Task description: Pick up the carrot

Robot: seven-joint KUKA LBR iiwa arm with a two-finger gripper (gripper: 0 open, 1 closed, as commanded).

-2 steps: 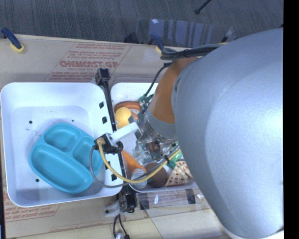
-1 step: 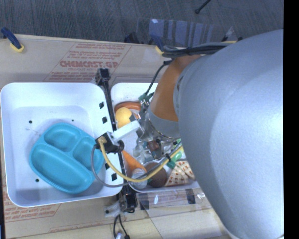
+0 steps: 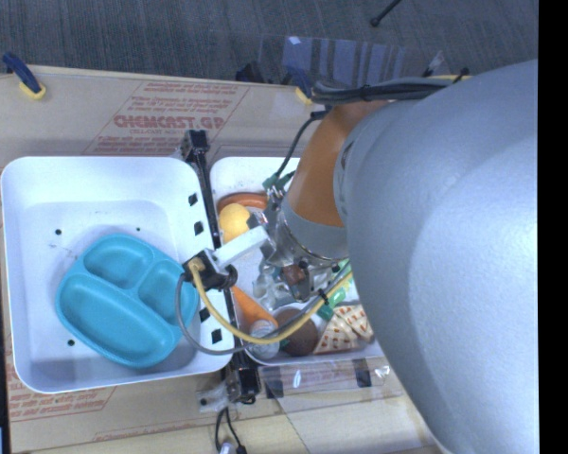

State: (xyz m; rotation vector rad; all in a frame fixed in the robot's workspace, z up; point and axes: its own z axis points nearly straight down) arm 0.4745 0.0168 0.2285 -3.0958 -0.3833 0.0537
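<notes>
Carrot lying in the right bin, near its left wall, orange and slanted, just under the claw. Claw lowered into the clutter right beside it; grip on anything impossible to tell. Grey arm reaching in from the right, bulking over most of that bin, orange band above the wrist, wrist pointed down. Yellow hose looping from the wrist across the divider. Yellow fruit behind the claw. Blue divided plate resting in the left bin, well apart.
</notes>
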